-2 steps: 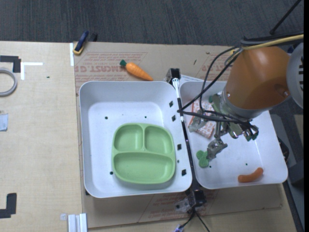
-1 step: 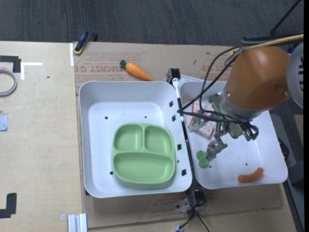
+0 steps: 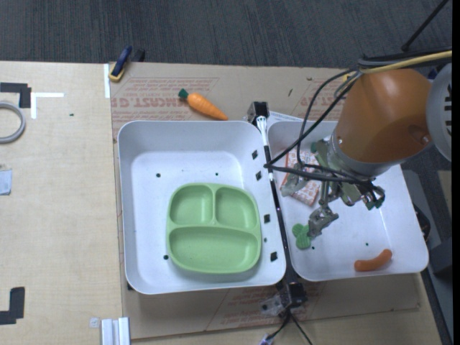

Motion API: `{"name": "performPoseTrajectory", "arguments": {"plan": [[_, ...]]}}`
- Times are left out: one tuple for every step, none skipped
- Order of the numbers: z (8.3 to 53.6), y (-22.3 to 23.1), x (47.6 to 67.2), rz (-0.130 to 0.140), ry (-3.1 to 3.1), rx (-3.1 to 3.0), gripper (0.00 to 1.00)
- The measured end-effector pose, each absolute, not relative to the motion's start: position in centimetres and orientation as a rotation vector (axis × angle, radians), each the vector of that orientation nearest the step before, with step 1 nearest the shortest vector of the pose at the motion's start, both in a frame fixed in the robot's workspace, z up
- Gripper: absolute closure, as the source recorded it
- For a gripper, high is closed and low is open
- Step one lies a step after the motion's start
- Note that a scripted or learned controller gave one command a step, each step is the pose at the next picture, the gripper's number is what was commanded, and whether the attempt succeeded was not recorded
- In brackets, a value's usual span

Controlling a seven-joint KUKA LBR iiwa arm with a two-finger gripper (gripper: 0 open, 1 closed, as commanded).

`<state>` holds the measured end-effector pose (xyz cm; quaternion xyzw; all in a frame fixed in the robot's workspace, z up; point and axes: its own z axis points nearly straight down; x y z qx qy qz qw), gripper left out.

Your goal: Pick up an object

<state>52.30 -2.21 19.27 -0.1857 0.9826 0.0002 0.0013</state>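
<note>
From the camera view, the arm reaches in from the right and hangs over the right bin, its orange band hiding much of that bin's upper half. The jaws point down toward the bin floor, left of centre; whether they are open or closed cannot be told here, since the metal parts and cables blur together.

Nearest to them is a small green object, lying on the bin floor just below and slightly left of the tips, close to the bin's left wall. It looks touching or almost touching the tips, but nothing shows it held. Its shape is too small to give a clear long axis.

A red-and-white packet lies just up and left of the jaws, partly under the wrist. An orange sausage-shaped piece lies well apart, toward the bin's near right corner, its long axis running roughly left to right with a slight tilt.

My judgement: the green object is the likely target, and the coming move needs a short drop down and left.

The left bin holds a green divided plate; a toy carrot lies on the counter beyond it.
</note>
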Motion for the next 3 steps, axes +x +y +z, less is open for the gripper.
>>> {"name": "performPoseTrajectory", "arguments": {"plan": [[19.3, -2.2, 52.3, 0.001, 3.084, -0.583, 0.00], [19.2, -2.0, 53.1, 0.000, 2.629, -1.713, 0.00], [10.9, -10.3, 49.9, 0.001, 2.601, -1.760, 0.00]]}}
